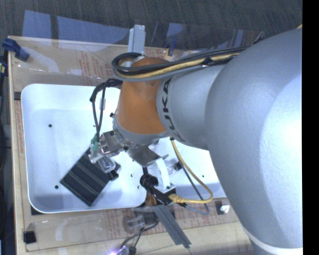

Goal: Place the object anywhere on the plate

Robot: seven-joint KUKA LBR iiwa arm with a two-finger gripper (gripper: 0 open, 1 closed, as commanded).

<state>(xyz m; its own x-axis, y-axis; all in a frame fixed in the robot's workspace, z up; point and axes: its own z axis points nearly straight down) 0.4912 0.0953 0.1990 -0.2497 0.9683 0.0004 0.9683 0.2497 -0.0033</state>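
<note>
A black ribbed rectangular object (84, 181) lies tilted on the floor of the left white bin (48, 116), near its front wall. My gripper (106, 162) hangs below the orange wrist band (141, 108), right at the object's upper right corner. The view does not tell whether it touches the object. The grey arm covers most of the right half of the view and hides what lies beneath it.
A strip of the right bin (198, 166) shows under the arm, crossed by a yellow cable (189, 182). Black cables loop over the wrist. The bench's wooden rim (69, 224) runs along the front, with blue clamps at the far left edge.
</note>
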